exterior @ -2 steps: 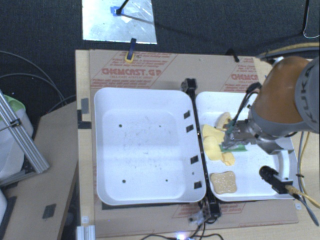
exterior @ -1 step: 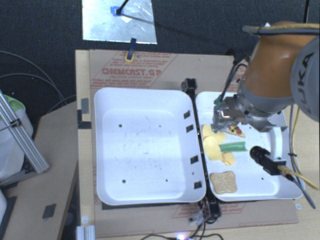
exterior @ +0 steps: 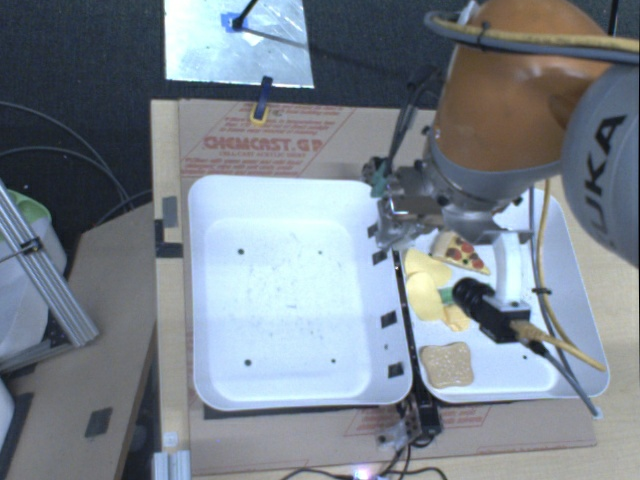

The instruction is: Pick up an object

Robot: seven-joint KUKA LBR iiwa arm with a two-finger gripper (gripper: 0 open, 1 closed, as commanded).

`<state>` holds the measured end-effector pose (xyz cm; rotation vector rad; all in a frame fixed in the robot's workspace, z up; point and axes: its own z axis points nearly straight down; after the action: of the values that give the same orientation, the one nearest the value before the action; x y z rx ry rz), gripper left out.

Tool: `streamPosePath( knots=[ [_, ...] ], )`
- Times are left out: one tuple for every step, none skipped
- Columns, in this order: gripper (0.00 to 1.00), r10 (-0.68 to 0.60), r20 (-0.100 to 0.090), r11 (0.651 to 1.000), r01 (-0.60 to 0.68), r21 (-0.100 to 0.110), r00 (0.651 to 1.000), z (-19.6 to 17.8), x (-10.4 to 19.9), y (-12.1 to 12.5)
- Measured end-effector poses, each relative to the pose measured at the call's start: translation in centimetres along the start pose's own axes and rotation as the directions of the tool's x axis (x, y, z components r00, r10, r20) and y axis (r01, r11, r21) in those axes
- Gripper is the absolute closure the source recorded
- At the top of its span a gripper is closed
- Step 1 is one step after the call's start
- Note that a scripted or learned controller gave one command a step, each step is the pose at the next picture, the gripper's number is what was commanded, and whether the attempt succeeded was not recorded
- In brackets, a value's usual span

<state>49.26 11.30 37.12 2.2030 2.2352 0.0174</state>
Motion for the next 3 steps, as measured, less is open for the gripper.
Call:
streamPosePath(
  knots=[
    [1.0,0.006,0.005,1.0,-0.006,0.004,1.0,-0.7,-0.6,0.1],
    [1.0,0.0,0.004,1.0,0.0,0.002,1.0,-1.7,-0.6,0.2],
    [0.0,0.0,0.004,1.0,0.0,0.003,1.0,-1.7,-0.6,0.2]
  ],
)
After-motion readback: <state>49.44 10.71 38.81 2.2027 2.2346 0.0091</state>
